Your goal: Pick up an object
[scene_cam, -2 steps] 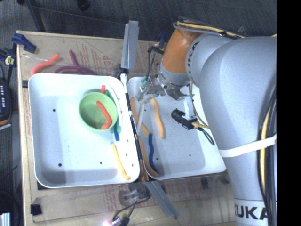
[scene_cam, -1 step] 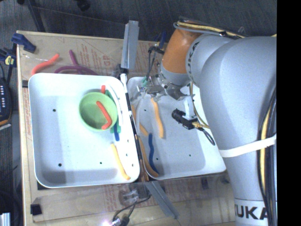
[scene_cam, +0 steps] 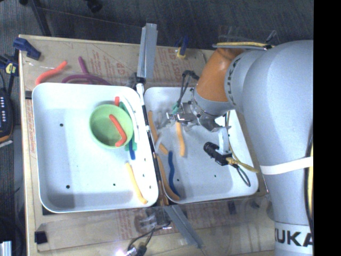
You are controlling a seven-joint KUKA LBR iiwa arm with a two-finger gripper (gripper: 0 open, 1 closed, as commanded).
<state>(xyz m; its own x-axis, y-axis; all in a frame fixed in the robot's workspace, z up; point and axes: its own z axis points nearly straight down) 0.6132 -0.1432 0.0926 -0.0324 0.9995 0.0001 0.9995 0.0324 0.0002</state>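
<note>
Your gripper (scene_cam: 179, 116) hangs over the far left part of the right bin (scene_cam: 209, 181), with the grey arm (scene_cam: 277, 100) reaching in behind it. From this angle you cannot tell how far the tool is open, or whether it has hold of anything. An orange stick (scene_cam: 181, 140) runs from directly under the tool toward the bin's near side. Its upper end meets the tool, though a grip on it cannot be made out. Below and just left of the tool, a blue stick (scene_cam: 170, 167) curves across the bin floor. A brown stick (scene_cam: 151, 126) lies along the bin wall close on the tool's left. Beyond that wall, well left of the tool, the left bin (scene_cam: 69, 167) holds a green bowl (scene_cam: 101, 124) with a red stick (scene_cam: 118, 125) in it. A yellow stick (scene_cam: 136, 183) lies near that bin's closest corner.
</note>
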